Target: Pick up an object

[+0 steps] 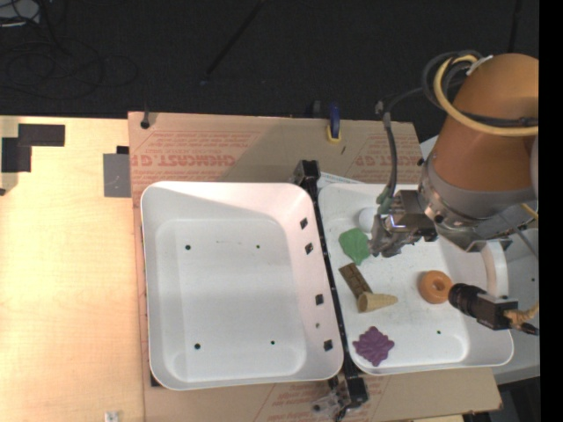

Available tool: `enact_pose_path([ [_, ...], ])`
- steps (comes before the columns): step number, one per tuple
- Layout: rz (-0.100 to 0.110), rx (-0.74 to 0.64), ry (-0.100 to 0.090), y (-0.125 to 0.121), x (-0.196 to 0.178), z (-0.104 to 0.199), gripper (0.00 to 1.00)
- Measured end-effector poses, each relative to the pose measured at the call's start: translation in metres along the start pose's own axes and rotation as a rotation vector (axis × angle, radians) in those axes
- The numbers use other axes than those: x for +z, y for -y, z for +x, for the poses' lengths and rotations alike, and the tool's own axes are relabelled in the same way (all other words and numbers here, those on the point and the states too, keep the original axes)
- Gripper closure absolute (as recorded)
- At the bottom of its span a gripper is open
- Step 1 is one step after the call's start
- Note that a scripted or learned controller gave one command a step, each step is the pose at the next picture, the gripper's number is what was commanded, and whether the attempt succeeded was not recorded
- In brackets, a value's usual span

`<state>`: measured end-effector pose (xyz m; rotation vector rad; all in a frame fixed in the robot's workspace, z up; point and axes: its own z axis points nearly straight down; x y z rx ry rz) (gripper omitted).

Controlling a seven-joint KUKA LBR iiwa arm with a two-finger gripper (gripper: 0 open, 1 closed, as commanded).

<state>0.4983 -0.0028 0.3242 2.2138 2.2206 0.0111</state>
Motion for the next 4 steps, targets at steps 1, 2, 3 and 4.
enact_pose_path([
  [1,0.025,0.007,0.001,0.027,0.125,-0.028,1.00],
  [2,0.012,0.005,0.002,-0.005,0.120,-0.053,1.00],
  [3,0.002,-0.003,-0.001,-0.004,0.025,-0.007,1.00],
  [4,0.026,0.006,0.000,0.028,0.143,-0.025,1.00],
])
